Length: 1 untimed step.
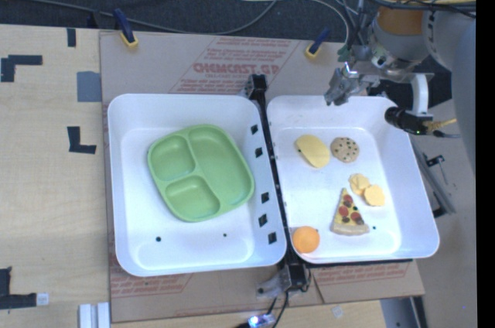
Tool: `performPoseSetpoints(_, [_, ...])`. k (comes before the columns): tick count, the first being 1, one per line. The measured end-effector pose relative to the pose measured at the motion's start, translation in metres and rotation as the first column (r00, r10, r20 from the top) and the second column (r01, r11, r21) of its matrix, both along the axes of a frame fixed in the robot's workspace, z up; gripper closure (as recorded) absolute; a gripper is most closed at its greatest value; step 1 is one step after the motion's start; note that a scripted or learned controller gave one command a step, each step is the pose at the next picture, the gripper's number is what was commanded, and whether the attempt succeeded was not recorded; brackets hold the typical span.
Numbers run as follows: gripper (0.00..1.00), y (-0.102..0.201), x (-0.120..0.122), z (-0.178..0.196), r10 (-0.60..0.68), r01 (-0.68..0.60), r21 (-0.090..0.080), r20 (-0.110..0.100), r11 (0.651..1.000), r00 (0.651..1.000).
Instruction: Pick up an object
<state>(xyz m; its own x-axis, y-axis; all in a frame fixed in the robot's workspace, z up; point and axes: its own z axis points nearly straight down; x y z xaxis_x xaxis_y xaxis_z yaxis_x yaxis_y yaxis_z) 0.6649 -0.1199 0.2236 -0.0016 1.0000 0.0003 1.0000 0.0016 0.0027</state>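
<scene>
Gripper above far rim of right bin, finger state unclear
Inside that bin: yellow piece, cookie, pizza slice, orange, yellow chips; in left bin, green divided tray

Green tray smooth plastic; white bins glossy; cardboard matt.

arm cut off at right edge, tool fingers — too small to tell
</scene>
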Motion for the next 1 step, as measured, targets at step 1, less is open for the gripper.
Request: performPoseSetpoints(1, [1.0,0.0473,-0.0296,0.0066,0.003,-0.003,0.001,-0.004,1.0,1.0])
